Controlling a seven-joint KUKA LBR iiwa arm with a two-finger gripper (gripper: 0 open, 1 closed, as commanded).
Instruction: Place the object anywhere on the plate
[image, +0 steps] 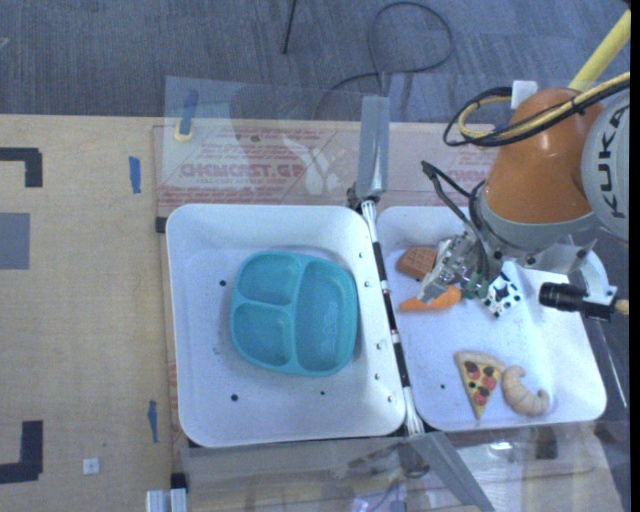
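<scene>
Gripper (447, 283) over carrot (432, 299), right bin (570, 360).
Grip state cannot be told; plate (295, 312) centre-left; pizza (479, 380) lower right.

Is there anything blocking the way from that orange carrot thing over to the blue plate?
Only the raised bin rims between the two bins. The carrot lies in the right bin, under the gripper; the plate sits in the left bin. Nothing else visible lies between them.

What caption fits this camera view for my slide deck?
Gripper over an orange carrot-like toy in the right bin; teal plate in the left bin.
</scene>
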